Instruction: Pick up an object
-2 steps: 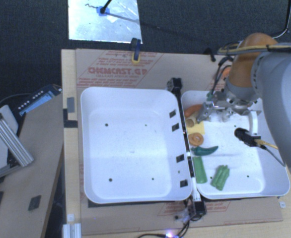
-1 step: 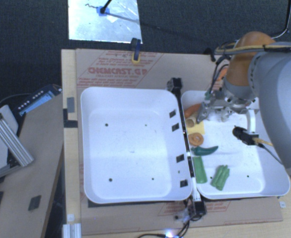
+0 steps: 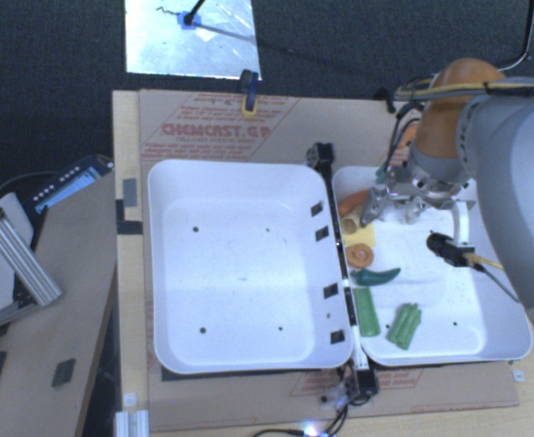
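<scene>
Toy food in right white plastic bin (image 3: 499,340): small orange carrot-like piece (image 3: 352,205) just left of metal two-finger gripper (image 3: 395,209) (finger state unclear). Probably light, stiff, slippery; best pinched across middle.

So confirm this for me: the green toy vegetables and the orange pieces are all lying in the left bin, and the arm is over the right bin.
Not quite. The camera view shows the green toy vegetables and the orange pieces lying in the right bin, not the left bin. The rest holds: the arm is over the right bin.
</scene>
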`<control>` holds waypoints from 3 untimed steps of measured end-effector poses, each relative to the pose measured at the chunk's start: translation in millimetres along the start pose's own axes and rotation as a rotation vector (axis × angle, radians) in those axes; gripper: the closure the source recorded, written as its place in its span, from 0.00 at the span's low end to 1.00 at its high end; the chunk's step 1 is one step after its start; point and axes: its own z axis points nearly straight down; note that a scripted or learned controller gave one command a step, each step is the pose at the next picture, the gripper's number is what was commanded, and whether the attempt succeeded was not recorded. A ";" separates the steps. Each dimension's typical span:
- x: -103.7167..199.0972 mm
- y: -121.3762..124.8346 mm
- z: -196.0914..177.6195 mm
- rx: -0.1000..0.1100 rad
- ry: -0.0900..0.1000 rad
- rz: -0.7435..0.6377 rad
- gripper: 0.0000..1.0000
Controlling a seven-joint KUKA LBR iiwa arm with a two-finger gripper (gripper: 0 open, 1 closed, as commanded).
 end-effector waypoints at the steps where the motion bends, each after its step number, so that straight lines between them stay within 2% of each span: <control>1: 9.7 -30.0 -0.4 -0.060 0.003 -0.005 0.00; 2: 7.5 0.5 2.1 0.002 0.019 -0.002 0.00; 3: 18.4 5.1 -56.5 -0.044 0.015 -0.012 0.00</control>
